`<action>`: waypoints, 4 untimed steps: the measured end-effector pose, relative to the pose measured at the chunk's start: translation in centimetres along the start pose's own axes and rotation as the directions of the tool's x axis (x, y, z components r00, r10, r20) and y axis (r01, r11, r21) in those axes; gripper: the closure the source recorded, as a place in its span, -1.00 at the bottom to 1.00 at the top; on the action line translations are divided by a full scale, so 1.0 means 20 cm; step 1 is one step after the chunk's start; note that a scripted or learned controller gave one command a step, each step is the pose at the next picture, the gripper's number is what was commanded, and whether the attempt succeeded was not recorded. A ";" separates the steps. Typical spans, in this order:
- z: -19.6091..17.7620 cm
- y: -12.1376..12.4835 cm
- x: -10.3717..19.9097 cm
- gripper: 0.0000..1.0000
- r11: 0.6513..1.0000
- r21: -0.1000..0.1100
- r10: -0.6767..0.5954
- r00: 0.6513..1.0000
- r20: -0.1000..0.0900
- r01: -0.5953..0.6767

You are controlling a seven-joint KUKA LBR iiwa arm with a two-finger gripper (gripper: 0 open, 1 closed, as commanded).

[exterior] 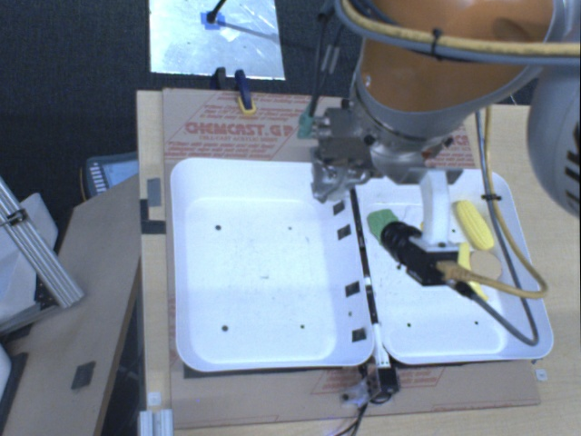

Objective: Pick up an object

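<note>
Gripper (pixel 331 187): hangs low at the far end of the seam where the two bins meet, its metal tip just over the far right corner of the left bin. No object shows in its grasp. Whether it is open or closed cannot be told from this slant.
Arm (pixel 454 25): grey with a broad orange band, reaching in from the upper right and overhanging the far part of the right bin.
Green object (pixel 379 220): in the right bin, in its far left part close by the seam, just beside the gripper. It is partly covered by the robot's own hardware, so its shape is unclear; it may be a small block.
Yellow object (pixel 474 225): long and ridged, lying at a slant in the far right part of the right bin, near the right wall and apart from the green object.
Left bin (pixel 179 271): a wide, open white floor marked by a few small dark dots, with a rounded rim all round.
Right bin (pixel 436 330): its near half is bare white floor.
Seam (pixel 359 243): the two rims touch along it, and dark tabs are spaced down its length.
Cardboard sheet (pixel 227 127): has red print, lies under both bins and shows beyond their far and near rims.
</note>
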State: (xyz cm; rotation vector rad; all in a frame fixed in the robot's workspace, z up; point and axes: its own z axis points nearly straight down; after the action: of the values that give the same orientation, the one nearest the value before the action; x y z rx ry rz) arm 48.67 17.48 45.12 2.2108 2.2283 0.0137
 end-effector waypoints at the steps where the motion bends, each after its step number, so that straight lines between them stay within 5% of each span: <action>1: -0.44 0.05 0.17 1.00 1.000 -0.004 0.001 1.000 -0.002 -0.001; 2: -0.42 0.05 0.16 -1.00 1.000 0.006 0.003 1.000 0.003 -0.003; 3: -0.48 0.05 0.16 1.00 1.000 0.003 -0.001 1.000 0.001 0.001; 4: -0.47 0.05 0.16 -1.00 1.000 0.005 -0.002 1.000 0.002 0.002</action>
State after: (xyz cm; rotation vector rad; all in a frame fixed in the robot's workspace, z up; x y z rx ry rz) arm 49.59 20.69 54.62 2.2107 2.2315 0.0067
